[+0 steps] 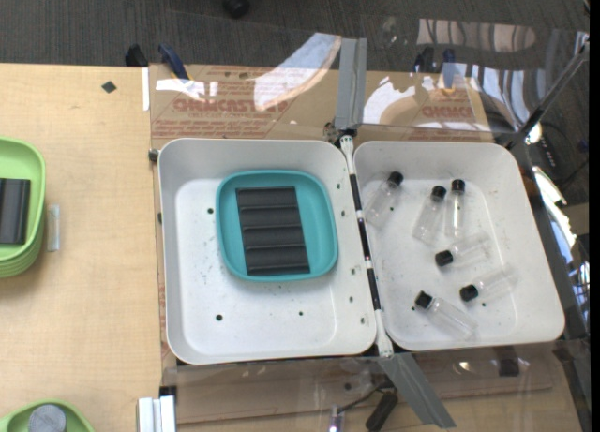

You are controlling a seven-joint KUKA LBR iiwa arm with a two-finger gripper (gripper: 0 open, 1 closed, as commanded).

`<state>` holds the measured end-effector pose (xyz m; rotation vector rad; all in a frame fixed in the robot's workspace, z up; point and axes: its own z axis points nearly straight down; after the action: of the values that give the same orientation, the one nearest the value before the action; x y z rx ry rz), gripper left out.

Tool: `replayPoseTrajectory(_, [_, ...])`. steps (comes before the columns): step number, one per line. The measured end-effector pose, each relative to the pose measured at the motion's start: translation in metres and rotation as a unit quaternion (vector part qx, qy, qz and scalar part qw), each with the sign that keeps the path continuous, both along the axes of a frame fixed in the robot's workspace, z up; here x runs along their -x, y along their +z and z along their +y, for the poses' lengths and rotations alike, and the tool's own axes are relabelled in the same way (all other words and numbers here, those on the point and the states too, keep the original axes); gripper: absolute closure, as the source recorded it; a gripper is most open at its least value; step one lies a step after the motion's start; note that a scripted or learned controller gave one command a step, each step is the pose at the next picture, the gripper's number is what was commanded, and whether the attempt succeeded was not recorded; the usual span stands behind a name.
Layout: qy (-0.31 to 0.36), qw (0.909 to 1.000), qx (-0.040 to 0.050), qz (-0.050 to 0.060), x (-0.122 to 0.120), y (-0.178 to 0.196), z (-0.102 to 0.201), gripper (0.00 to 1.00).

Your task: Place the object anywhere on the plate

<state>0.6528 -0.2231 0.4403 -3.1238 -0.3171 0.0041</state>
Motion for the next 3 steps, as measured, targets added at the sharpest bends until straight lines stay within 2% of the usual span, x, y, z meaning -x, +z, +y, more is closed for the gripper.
replayPoseTrajectory(3, [-0.001,1.0000,-0.0003,0.001,0.0015,-0.0008,-0.0005,0.00])
